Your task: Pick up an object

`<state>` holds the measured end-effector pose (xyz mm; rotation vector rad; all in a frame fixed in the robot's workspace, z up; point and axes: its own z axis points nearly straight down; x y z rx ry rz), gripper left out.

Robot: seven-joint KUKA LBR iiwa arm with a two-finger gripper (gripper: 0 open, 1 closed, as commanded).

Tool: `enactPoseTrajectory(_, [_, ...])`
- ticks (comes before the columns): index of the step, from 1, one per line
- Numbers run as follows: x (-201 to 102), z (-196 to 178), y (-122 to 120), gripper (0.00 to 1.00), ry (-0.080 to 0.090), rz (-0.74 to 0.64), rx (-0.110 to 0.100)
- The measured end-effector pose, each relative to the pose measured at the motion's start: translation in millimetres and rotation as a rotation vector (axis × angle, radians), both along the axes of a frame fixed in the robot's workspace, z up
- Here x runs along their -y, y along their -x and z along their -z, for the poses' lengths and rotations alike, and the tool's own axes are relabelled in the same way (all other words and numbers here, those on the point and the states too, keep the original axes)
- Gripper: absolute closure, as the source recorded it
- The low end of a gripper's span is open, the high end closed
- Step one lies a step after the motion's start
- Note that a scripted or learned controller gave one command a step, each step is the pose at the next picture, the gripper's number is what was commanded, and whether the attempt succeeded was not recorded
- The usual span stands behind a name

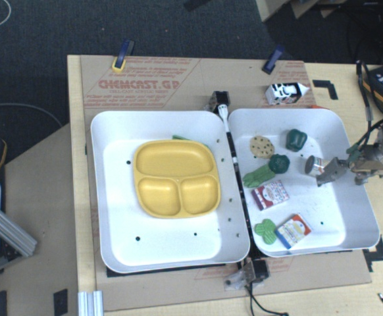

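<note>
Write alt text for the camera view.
A claw reaches from the right over the right bin, which holds a cookie, green toy vegetables and small packets. The left bin holds a yellow divided plate.

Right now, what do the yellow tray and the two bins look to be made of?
Yellow tray: likely moulded plastic, matte with a soft sheen; rounded one-piece compartments suggest it. Left bin and right bin: probably thin formed plastic, smooth white, with rounded corners and slight glare; metal can't be ruled out.
</note>
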<state>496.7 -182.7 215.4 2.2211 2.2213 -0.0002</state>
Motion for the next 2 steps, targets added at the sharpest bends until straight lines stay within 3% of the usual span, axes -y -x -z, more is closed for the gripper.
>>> enactPoseTrajectory(2, [-6,109,-14,0.00,-0.004,0.000,-0.006])
